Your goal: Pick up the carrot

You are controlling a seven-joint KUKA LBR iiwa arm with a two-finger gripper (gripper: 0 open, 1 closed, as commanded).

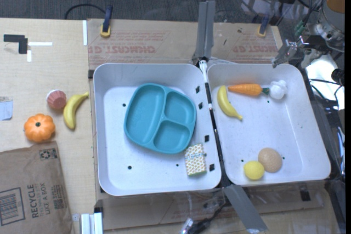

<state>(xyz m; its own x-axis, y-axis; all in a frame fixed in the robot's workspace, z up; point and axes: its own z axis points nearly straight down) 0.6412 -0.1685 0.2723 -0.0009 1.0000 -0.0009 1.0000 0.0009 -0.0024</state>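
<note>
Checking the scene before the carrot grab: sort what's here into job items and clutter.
Job:
- orange carrot with white tip
- right white bin holding it
- gripper

Clutter:
- yellow banana beside the carrot
- yellow lemon
- tan egg
- teal divided plate
- small patterned box

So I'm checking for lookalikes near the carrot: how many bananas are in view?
2. One banana lies in the right bin, just left of the carrot. The other banana lies on the bench left of the bins, beside the small pumpkin.

Arm (329, 19) at upper right, orange band above the wrist.
</note>
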